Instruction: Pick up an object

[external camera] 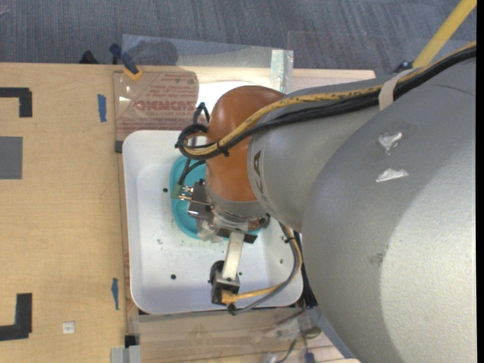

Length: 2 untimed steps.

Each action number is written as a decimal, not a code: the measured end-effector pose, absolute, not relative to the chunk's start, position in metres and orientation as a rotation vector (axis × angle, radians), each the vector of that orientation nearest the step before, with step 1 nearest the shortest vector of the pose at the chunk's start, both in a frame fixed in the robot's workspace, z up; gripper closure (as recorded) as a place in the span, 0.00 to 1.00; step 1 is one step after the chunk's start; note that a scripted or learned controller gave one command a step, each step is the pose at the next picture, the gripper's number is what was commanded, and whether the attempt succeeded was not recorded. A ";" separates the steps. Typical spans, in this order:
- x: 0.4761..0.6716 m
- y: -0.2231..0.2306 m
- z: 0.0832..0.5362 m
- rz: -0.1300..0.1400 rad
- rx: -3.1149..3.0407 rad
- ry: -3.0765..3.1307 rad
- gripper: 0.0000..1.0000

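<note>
Over the white bin (144, 225) at the centre of the frame, my arm (393, 203) reaches in from the right, its orange band (234, 150) above the wrist blocking most of what lies beneath. From this single overhead camera I see a teal, rounded object (180, 203), the likely pick target, lying in the bin's middle, its left edge peeking out from under the wrist. The gripper (198, 201) sits right over it, at or very near the teal surface, but whether the claw is released, clenched or grasping anything I cannot tell, since the wrist hides it. A small bracket (229, 271) with a yellow cable (265, 290) hangs toward the lower part of the bin. My worry from here: the object looks smooth and curved, so a pinch landing off-centre could squirt it sideways against the bin wall. The dangling cable might also snag the rim on lift, and I would be judging the grasp half blind.
</note>
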<state>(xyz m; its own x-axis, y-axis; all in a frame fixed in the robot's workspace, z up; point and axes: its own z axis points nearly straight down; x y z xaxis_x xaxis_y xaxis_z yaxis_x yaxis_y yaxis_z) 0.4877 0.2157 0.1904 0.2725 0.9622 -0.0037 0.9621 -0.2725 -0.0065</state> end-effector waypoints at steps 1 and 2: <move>0.478 0.225 0.166 0.011 -2.860 -1.295 1.00; 0.478 0.224 0.141 0.006 -3.068 -0.672 1.00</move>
